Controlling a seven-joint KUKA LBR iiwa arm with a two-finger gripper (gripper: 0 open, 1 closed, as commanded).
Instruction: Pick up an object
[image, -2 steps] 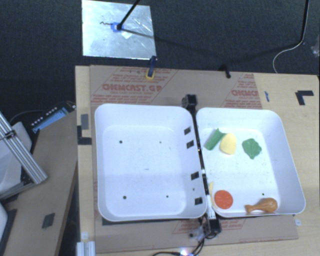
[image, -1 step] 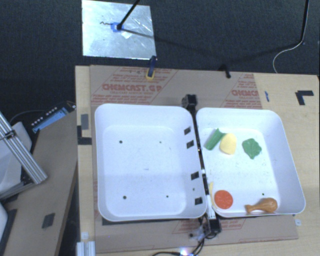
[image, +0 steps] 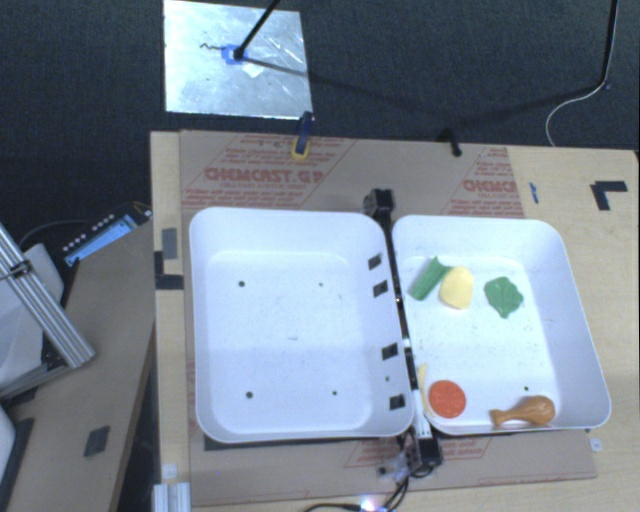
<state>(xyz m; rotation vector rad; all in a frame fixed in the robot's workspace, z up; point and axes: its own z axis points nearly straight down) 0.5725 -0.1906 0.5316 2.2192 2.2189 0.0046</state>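
In right bin (image: 572, 290): green stick (image: 428, 278) touching yellow lump (image: 457, 288), green leaf (image: 503, 296), red disc (image: 447, 399), brown drumstick (image: 523, 411). Gripper state: cannot tell.

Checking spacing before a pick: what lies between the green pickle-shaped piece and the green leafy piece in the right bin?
In the camera view, a yellow lemon-like piece lies between the green pickle-shaped piece and the green leafy piece, close beside the former.

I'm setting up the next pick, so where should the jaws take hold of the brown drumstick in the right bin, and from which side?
Probably grip the drumstick from above, across its thin shaft left of the bulb, jaws closing front to back. It lies flat, lengthwise left to right, near the right bin front wall.
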